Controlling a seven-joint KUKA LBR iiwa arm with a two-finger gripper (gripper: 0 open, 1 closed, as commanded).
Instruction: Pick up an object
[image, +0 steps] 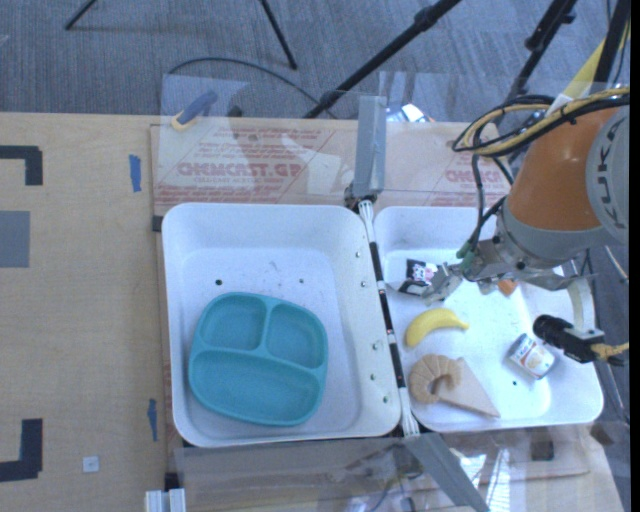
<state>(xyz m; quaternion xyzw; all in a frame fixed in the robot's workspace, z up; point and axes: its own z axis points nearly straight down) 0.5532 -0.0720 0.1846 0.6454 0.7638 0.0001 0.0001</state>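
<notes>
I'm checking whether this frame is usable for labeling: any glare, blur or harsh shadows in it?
Camera view: even, soft light; the teal plate and banana are sharp with faint shadows. Reflections streak the clear sheet behind the bins. The gripper area is small and cluttered, hard to read.

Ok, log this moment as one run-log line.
end effector: over right bin, near small black packet | banana: lying in bin | teal plate: left bin | nothing visibly grasped

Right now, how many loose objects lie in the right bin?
4: a small black packet upper left, a banana in the middle, a beige ring-and-wedge toy in front, a small can right. The arm may hide more.
</notes>
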